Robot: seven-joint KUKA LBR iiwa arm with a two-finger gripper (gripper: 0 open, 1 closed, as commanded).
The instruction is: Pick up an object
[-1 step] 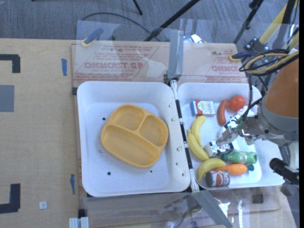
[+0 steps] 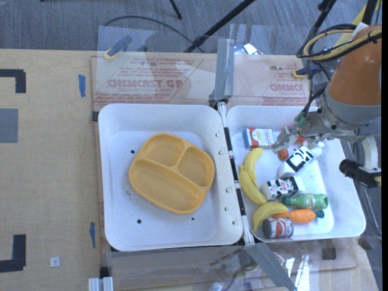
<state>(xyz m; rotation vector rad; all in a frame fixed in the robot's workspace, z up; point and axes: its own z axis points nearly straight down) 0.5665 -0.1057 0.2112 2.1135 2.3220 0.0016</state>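
The right bin (image 2: 348, 220) holds several small objects. Two yellow bananas lie in it, one (image 2: 250, 177) along the left wall and one (image 2: 267, 211) curled near the front. A red and white carton (image 2: 260, 137) sits at the back left. A cow-patterned carton (image 2: 282, 187), a green bottle (image 2: 307, 200), an orange carrot (image 2: 301, 216) and a red can (image 2: 277, 227) cluster towards the front. My gripper (image 2: 298, 139) hangs low over the back middle of this bin, just above a black and white object (image 2: 299, 158) and a small red piece (image 2: 282, 154).
The left bin (image 2: 115, 223) holds a yellow divided plate (image 2: 172, 172). A grey divider post (image 2: 223, 71) stands at the back between the bins. The arm's orange band (image 2: 362, 65) and cables rise over the right bin's back right corner.
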